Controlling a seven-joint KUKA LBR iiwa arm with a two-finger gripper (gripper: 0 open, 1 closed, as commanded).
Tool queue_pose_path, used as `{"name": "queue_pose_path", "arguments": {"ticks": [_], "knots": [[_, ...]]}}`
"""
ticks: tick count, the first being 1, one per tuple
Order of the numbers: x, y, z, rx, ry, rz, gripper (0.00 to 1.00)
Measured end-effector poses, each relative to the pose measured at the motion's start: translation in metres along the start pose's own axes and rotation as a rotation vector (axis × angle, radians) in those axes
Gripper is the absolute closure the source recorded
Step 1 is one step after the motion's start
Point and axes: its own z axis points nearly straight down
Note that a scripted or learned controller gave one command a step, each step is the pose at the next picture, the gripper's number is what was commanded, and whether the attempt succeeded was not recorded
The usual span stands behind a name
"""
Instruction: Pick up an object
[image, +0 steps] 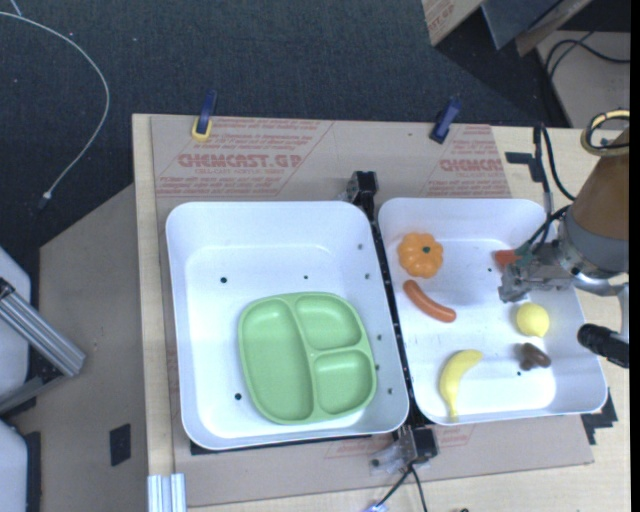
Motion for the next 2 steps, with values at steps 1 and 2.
{"name": "queue_pose_path", "arguments": {"ticks": [1, 2], "knots": [[0.004, 0.000, -0.063, -0.001, 0.000, 0.000, 1.00], [0.003, 0.002, -0.114, -0.001, 0.000, 0.000, 1.00]]}}
